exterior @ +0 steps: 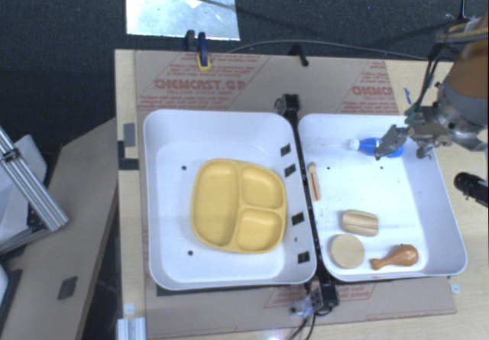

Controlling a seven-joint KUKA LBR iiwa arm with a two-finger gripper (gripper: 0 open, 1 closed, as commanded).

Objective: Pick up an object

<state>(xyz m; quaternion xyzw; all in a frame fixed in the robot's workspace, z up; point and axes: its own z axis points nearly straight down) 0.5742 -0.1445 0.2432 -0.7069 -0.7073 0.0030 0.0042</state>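
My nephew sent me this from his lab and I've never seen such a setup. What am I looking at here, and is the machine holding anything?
One fixed camera looks down at a slant on a bench with two shallow white bins. The left bin holds a yellow divided plate. The right bin holds toy food: a hot dog bun, a round cracker, a drumstick and a thin orange stick by the left wall. The robot arm reaches in from the right; its gripper hangs over a blue and white object. Whether it grips that object is too unclear to say.
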